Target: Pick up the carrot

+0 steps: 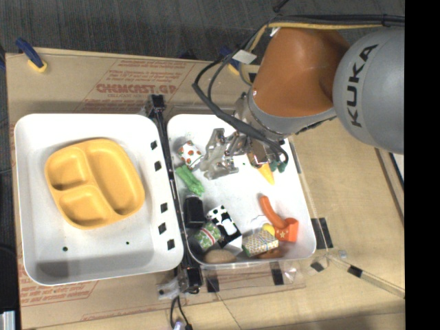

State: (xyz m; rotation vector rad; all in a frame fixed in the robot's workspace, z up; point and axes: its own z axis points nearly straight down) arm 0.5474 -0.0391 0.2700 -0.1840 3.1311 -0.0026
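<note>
The carrot [277,219], a short orange piece, lies in the right bin [240,196] near its lower right corner, beside other toys. My gripper [225,155] hangs over the upper middle of that bin, up and to the left of the carrot and well apart from it. Its metal fingers [216,145] stand open with nothing between them. The grey arm with its orange band [295,71] covers the bin's upper right part.
The left bin [41,253] holds a yellow divided tray [93,181]. The right bin also holds a red-and-white block [187,154], a green piece [190,181], a black item [194,212], a black-and-white toy [221,219] and a yellow-green piece [268,174].
</note>
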